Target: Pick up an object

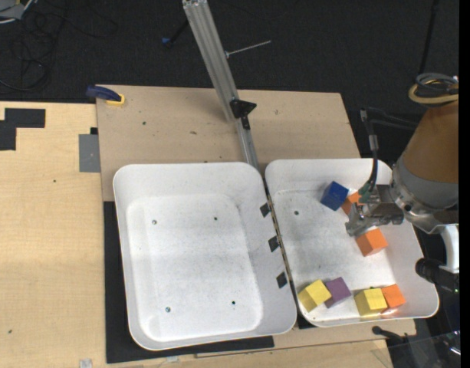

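My gripper [363,222] hangs low over the right bin [296,176], near its right side. An orange cube [372,241] lies just below and to the right of it, touching or nearly touching the gripper's tip; whether it is gripped cannot be told. A blue cube [334,195] sits to the upper left of the gripper, with a small orange piece [352,199] beside it. Along the bin's front edge lie a yellow cube [314,294], a purple cube [338,289], a second yellow cube [370,301] and another orange cube [393,296].
The left bin [135,182] stands beside the right one, joined by black clips [272,243]. A slanted aluminium bar [215,60] rises behind the bins. The arm's orange band [438,144] fills the right side above the bin's rim.
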Robot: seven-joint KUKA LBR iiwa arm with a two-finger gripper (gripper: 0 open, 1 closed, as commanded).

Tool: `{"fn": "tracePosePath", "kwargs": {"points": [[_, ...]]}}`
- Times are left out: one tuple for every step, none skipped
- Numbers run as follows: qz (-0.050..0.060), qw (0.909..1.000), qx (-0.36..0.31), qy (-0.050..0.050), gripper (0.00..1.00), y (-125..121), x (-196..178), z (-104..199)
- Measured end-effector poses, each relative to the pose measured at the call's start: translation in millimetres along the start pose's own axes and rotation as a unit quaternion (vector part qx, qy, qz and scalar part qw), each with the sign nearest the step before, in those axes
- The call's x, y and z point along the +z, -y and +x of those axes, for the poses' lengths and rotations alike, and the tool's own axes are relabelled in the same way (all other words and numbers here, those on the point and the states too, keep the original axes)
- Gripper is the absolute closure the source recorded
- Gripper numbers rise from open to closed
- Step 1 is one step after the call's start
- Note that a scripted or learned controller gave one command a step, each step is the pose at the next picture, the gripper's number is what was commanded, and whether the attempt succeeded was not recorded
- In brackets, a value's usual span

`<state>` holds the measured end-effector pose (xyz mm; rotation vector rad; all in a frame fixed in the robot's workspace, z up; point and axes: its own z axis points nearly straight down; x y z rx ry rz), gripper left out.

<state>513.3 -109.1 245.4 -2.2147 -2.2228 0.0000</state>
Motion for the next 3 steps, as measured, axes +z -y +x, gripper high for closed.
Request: {"fn": "tracePosePath", "kwargs": {"points": [[0.0, 1.0, -0.001, 0.0, 1.0, 3.0, -5.5, 55.7], [0.001, 1.0, 0.0, 0.0, 1.0, 6.3, 11.8, 107.1], [0.001, 1.0, -0.001, 0.0, 1.0, 5.9, 16.2, 164.9]]}}
